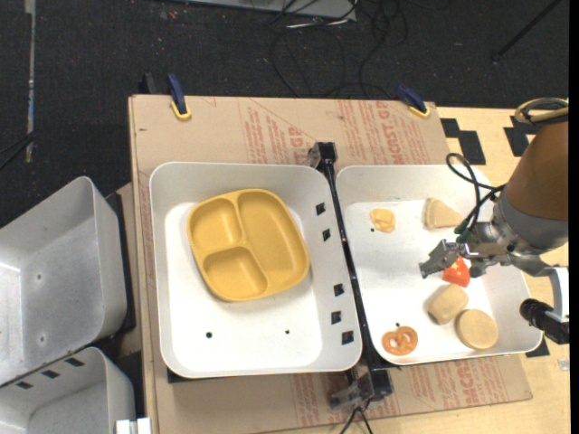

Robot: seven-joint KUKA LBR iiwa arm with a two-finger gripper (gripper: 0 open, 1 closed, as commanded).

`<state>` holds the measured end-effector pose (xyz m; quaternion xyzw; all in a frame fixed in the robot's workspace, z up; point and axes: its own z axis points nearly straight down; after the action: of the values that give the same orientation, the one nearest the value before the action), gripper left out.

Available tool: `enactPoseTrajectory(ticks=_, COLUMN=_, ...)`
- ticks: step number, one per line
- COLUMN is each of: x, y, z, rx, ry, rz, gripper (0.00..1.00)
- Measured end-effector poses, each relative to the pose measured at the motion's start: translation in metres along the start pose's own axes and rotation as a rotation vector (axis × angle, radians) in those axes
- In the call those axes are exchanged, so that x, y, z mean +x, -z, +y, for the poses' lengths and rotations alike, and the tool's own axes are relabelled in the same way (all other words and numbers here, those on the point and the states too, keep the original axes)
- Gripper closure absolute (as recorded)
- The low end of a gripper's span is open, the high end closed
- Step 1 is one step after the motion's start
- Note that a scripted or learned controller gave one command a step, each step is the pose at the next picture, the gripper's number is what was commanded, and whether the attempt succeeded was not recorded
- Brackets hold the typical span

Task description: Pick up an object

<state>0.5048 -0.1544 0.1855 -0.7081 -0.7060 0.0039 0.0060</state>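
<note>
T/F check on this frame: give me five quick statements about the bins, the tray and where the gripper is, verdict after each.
1. The yellow divided tray lies in the left bin. True.
2. The tray has two compartments. False: it has three.
3. The gripper is over the right bin, next to the small red object. True.
4. The pretzel-shaped piece lies inside the tray. False: it lies in the right bin, near its front edge.
5. The two bins stand far apart. False: they sit side by side, joined along a black divider.
</note>
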Motion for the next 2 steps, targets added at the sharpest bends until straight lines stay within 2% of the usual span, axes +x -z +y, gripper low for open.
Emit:
enactPoseTrajectory(ticks=1, x=0.0, y=0.007, z=0.003, rx=-0.013, ry=0.004, rz=-0.003, gripper=0.0)
enactPoseTrajectory(ticks=2, x=-0.001, y=-0.057, z=0.002, rx=-0.009, ry=0.001, rz=-0.001, gripper=0.0)
